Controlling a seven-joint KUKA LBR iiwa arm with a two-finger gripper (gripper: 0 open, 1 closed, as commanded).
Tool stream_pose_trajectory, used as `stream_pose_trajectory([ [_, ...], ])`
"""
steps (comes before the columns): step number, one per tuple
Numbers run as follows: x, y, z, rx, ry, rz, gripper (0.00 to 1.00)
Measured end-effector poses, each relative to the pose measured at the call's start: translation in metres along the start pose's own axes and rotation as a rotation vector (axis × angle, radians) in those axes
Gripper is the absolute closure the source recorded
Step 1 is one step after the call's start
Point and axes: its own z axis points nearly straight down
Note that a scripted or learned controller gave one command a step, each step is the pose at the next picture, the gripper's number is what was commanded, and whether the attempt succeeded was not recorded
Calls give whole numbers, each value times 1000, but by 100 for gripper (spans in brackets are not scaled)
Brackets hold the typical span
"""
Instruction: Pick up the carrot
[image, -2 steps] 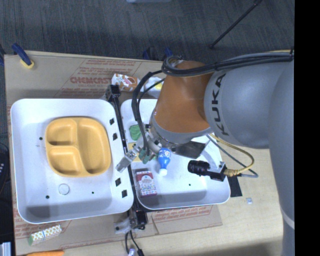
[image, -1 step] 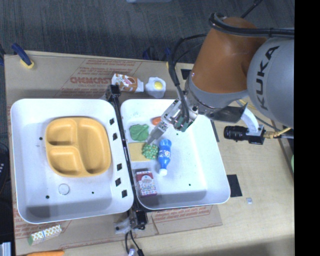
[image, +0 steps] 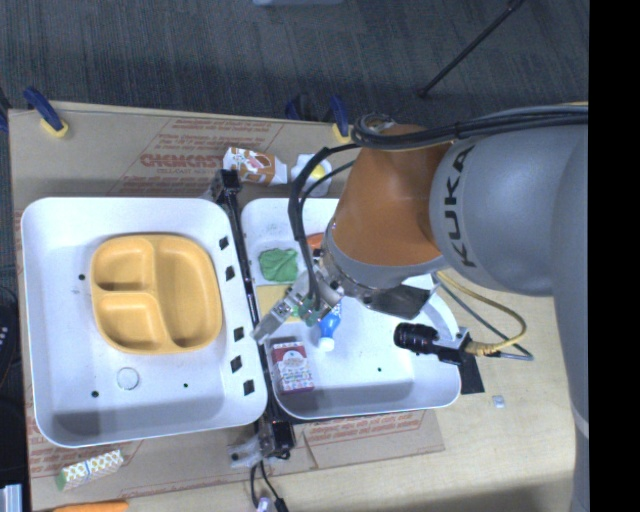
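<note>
Grey and orange, the big robot arm (image: 420, 215) comes in from the right of the frame and hangs over the right bin (image: 400, 392). It covers most of that bin. Its gripper (image: 300, 308) sits low in the middle of the frame, near the wall between the two bins. The arm hides too much of the gripper, so I cannot tell how it stands or if it has hold of anything.

A tiny bit of orange, maybe the carrot (image: 315, 241), peeks out at the arm's left edge, in the upper part of the right bin. Just left of it lies a green leafy thing (image: 279, 264). A small red box (image: 291, 366) lies lower down in the same bin, and a little blue and white thing (image: 328, 327) is right beside the gripper.

The left bin (image: 60, 380) holds a yellow tray (image: 155, 292) with three parts. Both bins sit on a counter (image: 520, 420) covered with brown cardboard.
</note>
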Motion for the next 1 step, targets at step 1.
stream_pose_trajectory([
  [1, -42, 60, 33, -1, -2, -82, 0],
])
